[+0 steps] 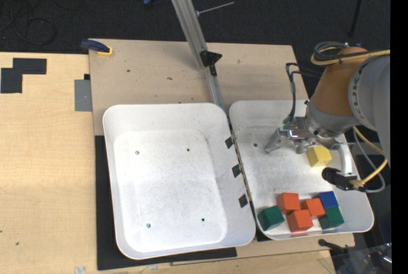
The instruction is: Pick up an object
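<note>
The arm comes in from the right side and its hand (288, 137) is low over the right bin (255, 115), in the upper middle part of it. The grey fingers (273, 142) are spread apart, so the hand is released and grasps nothing. A yellow block (319, 155) lies just beside the hand, on its lower right, partly under the wrist, not between the fingers. At the near edge of the same bin there is a group of blocks close together: a green block (271, 217) on the left, three orange blocks (289, 201) (299, 220) (314, 207) in the middle, a blue block (329, 199) and another dark green block (331, 220) on the right. The left bin (121, 120) stands next to it on the table (146, 72). A metal bar (188, 14) leans across the table behind the bins
</note>
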Robot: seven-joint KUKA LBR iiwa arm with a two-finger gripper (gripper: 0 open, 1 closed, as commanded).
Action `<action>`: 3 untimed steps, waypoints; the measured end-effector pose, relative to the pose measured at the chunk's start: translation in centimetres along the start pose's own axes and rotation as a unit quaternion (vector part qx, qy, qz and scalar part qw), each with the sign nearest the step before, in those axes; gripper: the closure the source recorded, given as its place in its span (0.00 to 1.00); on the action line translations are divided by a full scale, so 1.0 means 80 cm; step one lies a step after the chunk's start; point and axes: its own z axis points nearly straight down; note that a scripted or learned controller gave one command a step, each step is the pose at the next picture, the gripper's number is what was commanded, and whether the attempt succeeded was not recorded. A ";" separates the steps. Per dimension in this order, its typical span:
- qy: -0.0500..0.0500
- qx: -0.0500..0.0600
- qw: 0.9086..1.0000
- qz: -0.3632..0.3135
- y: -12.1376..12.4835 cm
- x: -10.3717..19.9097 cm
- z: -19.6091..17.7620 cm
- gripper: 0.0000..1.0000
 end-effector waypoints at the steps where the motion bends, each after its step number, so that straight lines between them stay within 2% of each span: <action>1: 0.000 0.000 1.000 0.002 0.000 -0.001 -0.015 1.00; 3: -0.001 -0.003 1.000 -0.001 0.021 0.011 -0.156 1.00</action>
